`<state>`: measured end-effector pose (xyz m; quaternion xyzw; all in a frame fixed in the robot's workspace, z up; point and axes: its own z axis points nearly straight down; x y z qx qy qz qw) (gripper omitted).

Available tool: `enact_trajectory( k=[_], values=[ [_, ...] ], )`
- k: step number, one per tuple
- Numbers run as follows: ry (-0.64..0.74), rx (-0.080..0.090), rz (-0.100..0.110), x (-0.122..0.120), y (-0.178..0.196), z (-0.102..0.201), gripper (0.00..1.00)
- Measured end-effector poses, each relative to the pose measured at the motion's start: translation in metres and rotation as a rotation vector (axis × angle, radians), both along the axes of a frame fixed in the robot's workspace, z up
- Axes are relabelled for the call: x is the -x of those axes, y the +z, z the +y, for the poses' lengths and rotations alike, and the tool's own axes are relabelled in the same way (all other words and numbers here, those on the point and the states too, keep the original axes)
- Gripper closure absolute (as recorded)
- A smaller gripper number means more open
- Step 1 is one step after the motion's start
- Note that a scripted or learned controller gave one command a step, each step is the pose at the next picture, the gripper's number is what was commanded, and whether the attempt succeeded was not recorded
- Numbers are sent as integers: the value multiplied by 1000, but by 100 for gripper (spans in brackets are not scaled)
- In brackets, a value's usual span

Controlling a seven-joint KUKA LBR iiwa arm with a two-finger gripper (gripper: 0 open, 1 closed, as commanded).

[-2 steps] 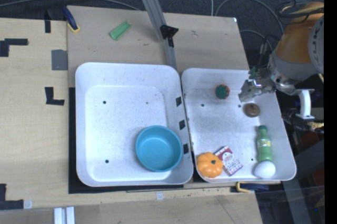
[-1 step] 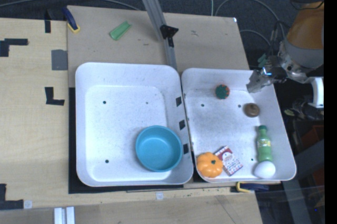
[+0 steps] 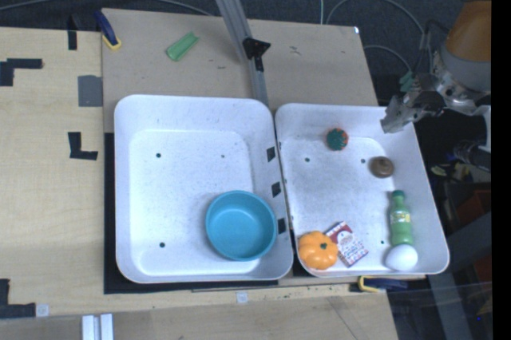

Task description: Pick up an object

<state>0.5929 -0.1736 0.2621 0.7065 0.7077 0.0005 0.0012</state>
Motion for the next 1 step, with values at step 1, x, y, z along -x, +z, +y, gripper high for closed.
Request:
enact_trajectory(
  k=[1],
  values=[
    [4,-2,4,1,-12,48,100]
  ],
)
